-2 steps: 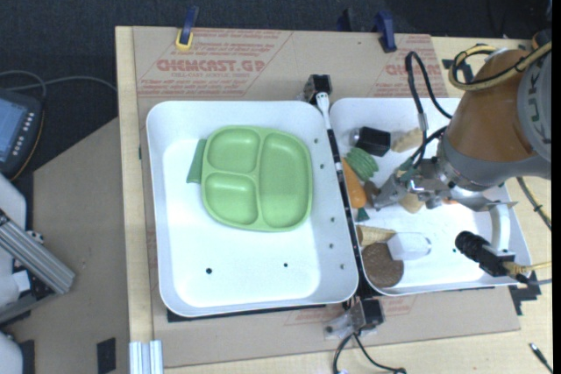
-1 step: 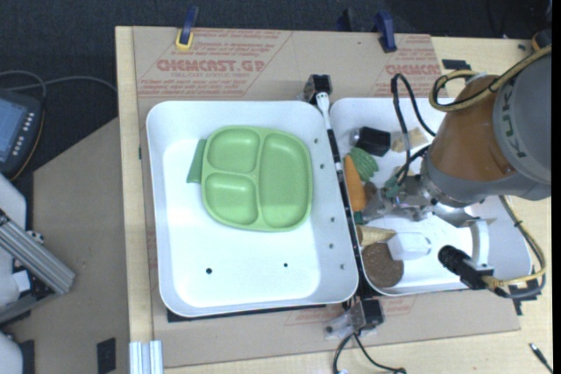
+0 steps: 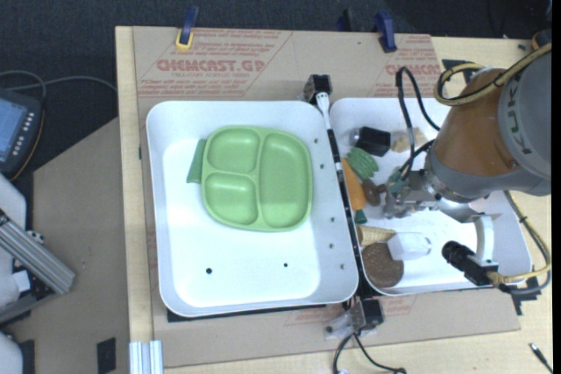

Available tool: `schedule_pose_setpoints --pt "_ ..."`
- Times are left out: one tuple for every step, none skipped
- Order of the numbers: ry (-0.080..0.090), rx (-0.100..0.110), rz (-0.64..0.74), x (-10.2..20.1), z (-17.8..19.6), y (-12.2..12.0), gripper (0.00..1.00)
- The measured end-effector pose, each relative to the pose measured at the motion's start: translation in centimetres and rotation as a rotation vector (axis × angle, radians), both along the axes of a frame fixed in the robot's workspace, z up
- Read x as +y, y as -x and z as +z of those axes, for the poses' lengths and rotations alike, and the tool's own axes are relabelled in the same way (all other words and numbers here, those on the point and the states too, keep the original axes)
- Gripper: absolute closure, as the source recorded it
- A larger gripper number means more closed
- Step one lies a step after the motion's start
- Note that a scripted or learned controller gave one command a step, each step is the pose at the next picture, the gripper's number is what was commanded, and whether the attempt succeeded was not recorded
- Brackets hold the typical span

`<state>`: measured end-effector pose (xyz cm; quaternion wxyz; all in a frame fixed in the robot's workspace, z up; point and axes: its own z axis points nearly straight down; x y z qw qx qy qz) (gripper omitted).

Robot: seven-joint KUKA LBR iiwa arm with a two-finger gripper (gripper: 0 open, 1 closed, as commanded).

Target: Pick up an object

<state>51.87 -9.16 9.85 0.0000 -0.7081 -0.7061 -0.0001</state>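
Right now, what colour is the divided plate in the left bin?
Light green, plain, no pattern. The plate shows clearly in the camera view.

Grey arm (image 3: 491, 144) lowered, pincer (image 3: 396, 199) downward

You see a blue-and-yellow clamp (image 3: 186, 31) at eleven o'clock on the cardboard sheet (image 3: 263, 61), a blue clamp (image 3: 384, 30) at one.

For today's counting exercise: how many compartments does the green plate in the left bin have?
3. The green plate has one compartment at its upper left, one at its lower left, and a long one down its right side. None looks hidden; the whole plate is in plain view.
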Motion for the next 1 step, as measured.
schedule_pose_setpoints --pt "0.002 -0.004 0.001 -1.04 4.95 0.04 1.0"
